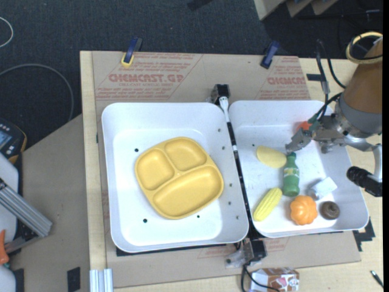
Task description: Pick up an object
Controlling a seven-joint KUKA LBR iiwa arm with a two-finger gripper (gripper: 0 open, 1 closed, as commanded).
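The right bin (267, 107) holds several toy items. A pale yellow lemon shape (271, 157) lies at its middle left. A green bottle (291, 176) lies beside it, and a corn cob (267, 204) rests near the front. An orange pumpkin (303, 210), a small brown round piece (329, 210) and a white block (324, 186) sit at the front right. My gripper (302, 140) hangs over the bin's middle, just above the bottle's cap and to the right of the lemon shape. Nothing shows in its grasp.
The left bin (121, 163) carries a yellow divided plate (178, 177). The arm's orange band and grey wrist (363, 105) cover the right bin's far right corner. Clamps (129, 52) hold the cardboard at the bench's back edge.
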